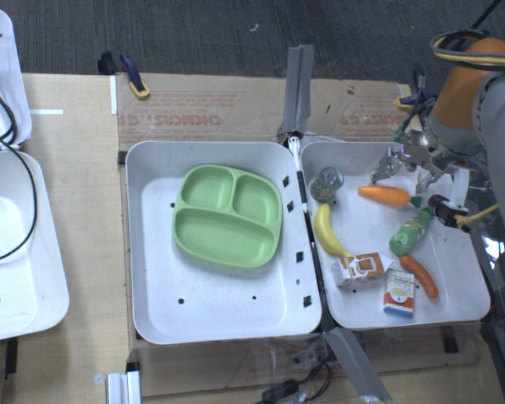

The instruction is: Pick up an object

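claw (401, 168): spread, holding nothing | carrot (385, 195): just below claw, apart

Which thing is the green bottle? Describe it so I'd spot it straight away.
Look in the right-hand shallow white bin, toward its right side. Below the orange carrot lies the small green plastic bottle, tilted, its cap toward the upper right. Among the items there, it alone is green.

Two white bins side by side on the tabletop.
The left bin (143, 251) holds a green divided plate (228, 216); the tool (412, 165) hangs over the right bin's (467, 303) far edge, above a carrot (385, 195).
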Robot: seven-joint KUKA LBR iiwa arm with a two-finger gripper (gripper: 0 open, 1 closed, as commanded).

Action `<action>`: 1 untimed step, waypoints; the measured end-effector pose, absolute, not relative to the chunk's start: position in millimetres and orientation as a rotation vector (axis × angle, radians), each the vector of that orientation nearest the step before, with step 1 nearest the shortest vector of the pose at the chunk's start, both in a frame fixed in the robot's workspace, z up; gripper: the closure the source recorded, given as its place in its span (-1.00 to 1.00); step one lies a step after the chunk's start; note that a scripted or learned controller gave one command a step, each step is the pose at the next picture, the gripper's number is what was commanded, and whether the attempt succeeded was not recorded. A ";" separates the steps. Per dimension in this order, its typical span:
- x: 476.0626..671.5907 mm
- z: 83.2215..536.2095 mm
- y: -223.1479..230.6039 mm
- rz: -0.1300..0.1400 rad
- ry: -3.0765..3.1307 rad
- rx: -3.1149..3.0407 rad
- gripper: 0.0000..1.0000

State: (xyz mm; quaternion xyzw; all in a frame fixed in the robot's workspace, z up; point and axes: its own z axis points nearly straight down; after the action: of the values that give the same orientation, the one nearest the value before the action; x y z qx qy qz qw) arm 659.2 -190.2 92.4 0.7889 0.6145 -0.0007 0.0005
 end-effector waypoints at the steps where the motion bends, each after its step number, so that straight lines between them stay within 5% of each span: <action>1: 659.2 92.4 -190.3 -0.002 1.930 2.478 -1.00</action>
State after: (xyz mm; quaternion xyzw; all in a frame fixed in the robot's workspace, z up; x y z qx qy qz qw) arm 659.2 -190.3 92.4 0.7889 0.6145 -0.0007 0.0005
